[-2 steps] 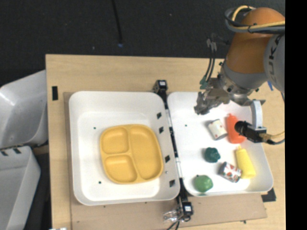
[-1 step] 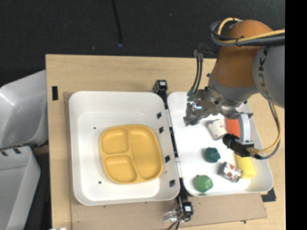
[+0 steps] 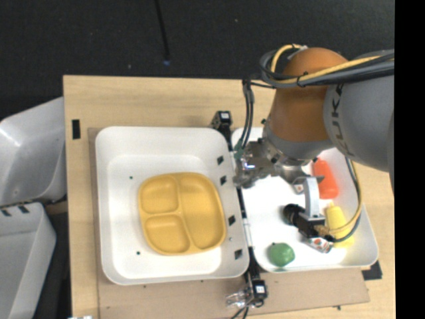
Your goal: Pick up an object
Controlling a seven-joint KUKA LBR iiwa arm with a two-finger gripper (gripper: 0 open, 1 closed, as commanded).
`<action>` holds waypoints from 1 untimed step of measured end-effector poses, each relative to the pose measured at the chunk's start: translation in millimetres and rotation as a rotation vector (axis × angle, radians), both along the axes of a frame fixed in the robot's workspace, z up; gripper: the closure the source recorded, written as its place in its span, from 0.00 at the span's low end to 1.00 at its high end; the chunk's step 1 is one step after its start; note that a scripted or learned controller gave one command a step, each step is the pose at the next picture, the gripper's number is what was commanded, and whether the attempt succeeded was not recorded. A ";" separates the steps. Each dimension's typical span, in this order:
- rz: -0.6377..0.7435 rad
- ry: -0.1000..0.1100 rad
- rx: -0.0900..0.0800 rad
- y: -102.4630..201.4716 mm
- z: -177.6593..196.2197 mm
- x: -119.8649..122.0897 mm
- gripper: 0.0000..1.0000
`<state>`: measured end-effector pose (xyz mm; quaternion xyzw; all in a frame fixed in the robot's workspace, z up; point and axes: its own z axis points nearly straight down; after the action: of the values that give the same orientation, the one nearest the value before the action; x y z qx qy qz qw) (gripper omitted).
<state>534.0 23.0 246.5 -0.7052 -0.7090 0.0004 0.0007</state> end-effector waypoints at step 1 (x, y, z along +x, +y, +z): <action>0.003 0.000 0.002 56.1 3.2 -21.8 1.00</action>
<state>512.1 79.1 249.8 -0.7041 -0.7101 -0.0004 0.0012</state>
